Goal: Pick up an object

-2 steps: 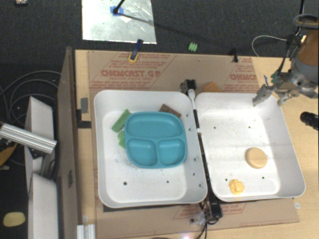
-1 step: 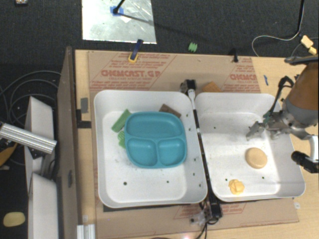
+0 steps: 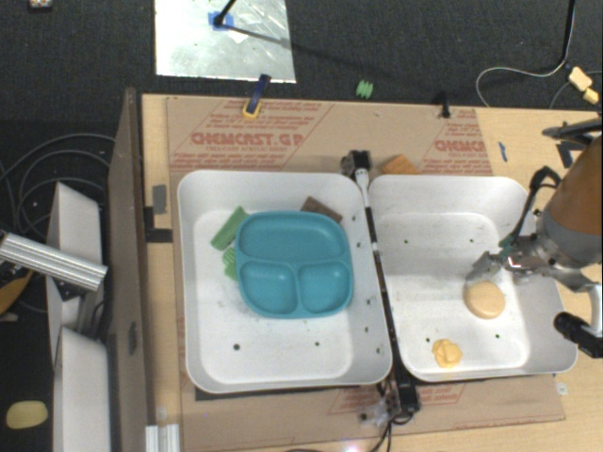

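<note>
Risk sits mostly with the tan disc [image 3: 485, 299], the likeliest thing to pick up: it lies flat on the floor of the right bin [image 3: 443, 224], just below the claw [image 3: 492, 264] and close to touching it. How far the claw is open cannot be told from this angle, and nothing can be seen gripped in it. If the claw comes down a little off centre, I judge it would land on the disc's top or nudge it aside rather than straddle it; a low, rounded piece gives little edge to catch, so it may slip out as the claw closes or lifts.

Further below and to the left of the claw, a small yellow lump [image 3: 447, 352] lies near the bin's front wall. It is well apart from the disc, so a push there is unlikely, but it is small and irregular and would be a harder target.

Far to the claw's left, the left bin [image 3: 203, 281] holds a blue tray [image 3: 292, 264] with green pieces [image 3: 227, 229] and a brown piece [image 3: 321, 207] tucked at its edges. The arm [image 3: 577, 210] enters from the right edge, close over the right bin's wall, and a steep descent could graze it.
</note>
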